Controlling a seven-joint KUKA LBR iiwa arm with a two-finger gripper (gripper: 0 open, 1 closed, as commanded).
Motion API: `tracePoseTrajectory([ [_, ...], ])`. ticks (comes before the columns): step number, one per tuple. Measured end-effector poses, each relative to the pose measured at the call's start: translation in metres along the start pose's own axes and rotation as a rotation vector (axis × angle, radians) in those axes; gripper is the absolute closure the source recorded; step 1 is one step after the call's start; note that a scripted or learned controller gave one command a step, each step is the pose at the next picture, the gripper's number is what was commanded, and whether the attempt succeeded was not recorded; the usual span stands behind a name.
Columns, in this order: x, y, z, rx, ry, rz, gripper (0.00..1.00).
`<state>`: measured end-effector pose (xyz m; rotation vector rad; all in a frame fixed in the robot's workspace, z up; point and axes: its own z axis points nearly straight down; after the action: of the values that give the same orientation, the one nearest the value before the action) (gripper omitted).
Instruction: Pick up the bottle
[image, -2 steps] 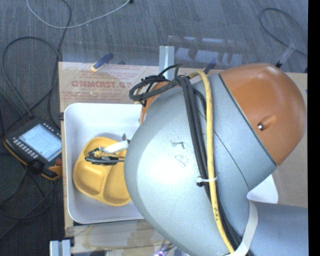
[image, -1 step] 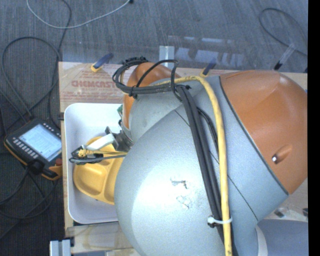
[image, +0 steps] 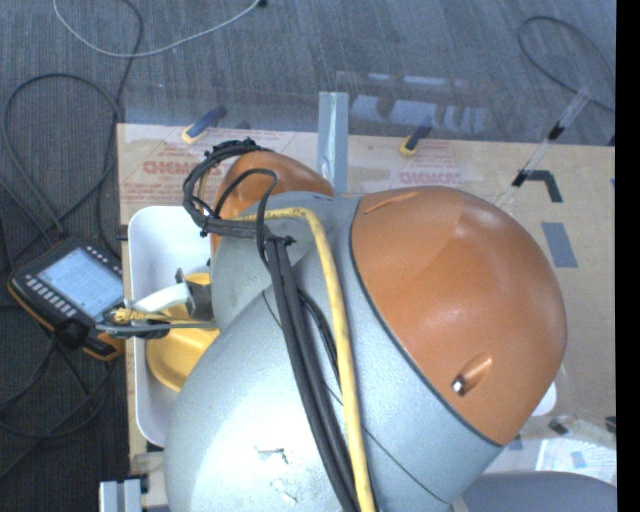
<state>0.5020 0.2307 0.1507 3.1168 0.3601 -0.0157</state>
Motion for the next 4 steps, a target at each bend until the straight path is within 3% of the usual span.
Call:
tracePoseTrajectory([
  [1,-0.004,-0.001,0.035,-0.001,0.0,0.03,1.0],
  [2,-0.018,0.039,-0.02,-0.005,0.001,-0.115,1.0],
  [3,-0.011,0.001,-0.007,0.0,0.001,-0.021,1.0],
  [4,-0.019,-0.006,-0.136,-0.002,0.005,0.025,1.0],
])
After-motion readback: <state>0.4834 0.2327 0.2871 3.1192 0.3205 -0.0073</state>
